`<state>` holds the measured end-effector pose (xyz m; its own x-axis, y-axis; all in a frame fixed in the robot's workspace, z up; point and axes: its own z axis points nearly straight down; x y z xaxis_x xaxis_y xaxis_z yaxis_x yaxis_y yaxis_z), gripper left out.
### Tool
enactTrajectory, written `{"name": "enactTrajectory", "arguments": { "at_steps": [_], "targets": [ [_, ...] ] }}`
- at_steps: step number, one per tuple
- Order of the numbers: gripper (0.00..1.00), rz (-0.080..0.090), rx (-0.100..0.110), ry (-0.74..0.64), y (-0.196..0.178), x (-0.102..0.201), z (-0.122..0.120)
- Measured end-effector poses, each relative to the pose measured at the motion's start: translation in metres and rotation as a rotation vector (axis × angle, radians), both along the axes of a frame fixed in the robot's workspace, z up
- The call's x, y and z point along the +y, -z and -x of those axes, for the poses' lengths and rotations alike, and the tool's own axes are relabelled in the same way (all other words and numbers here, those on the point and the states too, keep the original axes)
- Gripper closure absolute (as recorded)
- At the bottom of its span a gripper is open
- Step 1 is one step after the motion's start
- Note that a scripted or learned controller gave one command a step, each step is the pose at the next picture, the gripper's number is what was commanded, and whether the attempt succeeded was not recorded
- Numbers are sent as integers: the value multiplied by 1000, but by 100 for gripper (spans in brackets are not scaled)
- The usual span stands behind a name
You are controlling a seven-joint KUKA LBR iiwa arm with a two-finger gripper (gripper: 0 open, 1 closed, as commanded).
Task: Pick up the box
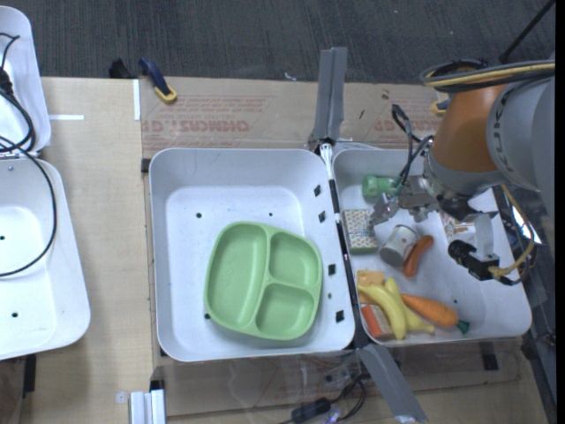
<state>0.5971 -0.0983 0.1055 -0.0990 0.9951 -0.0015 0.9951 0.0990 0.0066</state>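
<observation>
Box (359, 230) just left of pincer (386, 212)

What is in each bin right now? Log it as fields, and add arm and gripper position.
left bin: green divided plate
right bin: patterned box by the left wall, metal can, sausage, bananas, carrot, small green item
arm: reaches in from the right, over the right bin
gripper: just right of the box, above the can
box: lying in the bin, not lifted
</observation>
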Motion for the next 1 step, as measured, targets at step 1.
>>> {"name": "enactTrajectory", "arguments": {
  "at_steps": [1],
  "targets": [
    [0, -1, -5, 35, 8, -3, 14]
  ]
}}
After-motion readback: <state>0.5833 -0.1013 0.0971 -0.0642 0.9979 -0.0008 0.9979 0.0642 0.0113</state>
